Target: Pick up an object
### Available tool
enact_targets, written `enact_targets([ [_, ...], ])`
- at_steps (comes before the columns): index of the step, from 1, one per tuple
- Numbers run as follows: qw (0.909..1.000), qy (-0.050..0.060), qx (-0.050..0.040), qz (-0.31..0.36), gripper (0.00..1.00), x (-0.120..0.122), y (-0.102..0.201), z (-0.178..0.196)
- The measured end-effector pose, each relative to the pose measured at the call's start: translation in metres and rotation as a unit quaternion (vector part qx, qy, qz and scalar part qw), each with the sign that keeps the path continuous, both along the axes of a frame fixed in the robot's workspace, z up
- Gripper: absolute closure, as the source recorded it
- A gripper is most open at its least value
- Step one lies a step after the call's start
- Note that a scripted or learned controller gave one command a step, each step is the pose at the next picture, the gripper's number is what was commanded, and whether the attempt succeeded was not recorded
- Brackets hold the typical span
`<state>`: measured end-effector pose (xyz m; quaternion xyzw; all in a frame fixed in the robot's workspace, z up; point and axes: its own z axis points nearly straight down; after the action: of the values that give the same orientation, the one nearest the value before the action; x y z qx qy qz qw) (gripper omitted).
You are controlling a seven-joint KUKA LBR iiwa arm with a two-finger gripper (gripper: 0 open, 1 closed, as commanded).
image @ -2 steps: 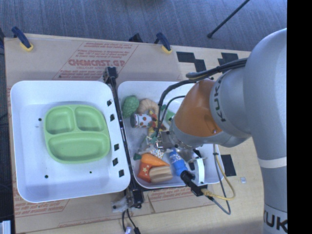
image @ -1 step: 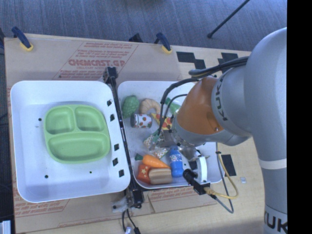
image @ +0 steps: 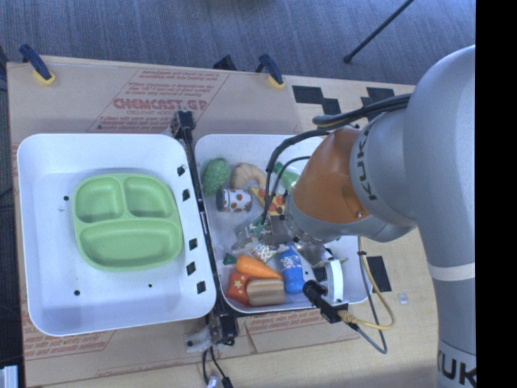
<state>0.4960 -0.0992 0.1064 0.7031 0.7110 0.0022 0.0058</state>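
Note:
The right bin (image: 212,148) holds a jumble of toy items. A green leafy piece (image: 215,175), a tan bread-like piece (image: 246,172) and a small white can with red dots (image: 234,200) lie at its far left. An orange carrot (image: 255,267), a red and tan piece (image: 257,291) and a blue bottle (image: 291,272) lie along the near side. My gripper (image: 262,233) is low in the middle of this bin, just above the carrot and beside the blue bottle. The orange-banded wrist (image: 327,180) hides much of it.
The left bin (image: 40,217) carries a green divided plate (image: 127,220). A black clip strip (image: 194,208) runs along the divider between the bins. Cables (image: 367,318) trail over the near right corner of the right bin. Blue clamps (image: 36,63) hold the cardboard at the back.

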Motion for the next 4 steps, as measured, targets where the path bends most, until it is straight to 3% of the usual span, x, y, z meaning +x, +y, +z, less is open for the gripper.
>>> enact_targets([
  [1,1.0,0.001,0.0,0.002,1.0,0.0,0.0,0.01],
  [2,1.0,0.001,-0.0001,0.003,0.0,0.0,0.0,0.01],
  [3,1.0,-0.001,-0.0001,-0.003,0.0,-0.01,0.002,-0.01],
  [4,1.0,-0.001,-0.0021,-0.002,1.0,-0.009,0.0,0.0],
])
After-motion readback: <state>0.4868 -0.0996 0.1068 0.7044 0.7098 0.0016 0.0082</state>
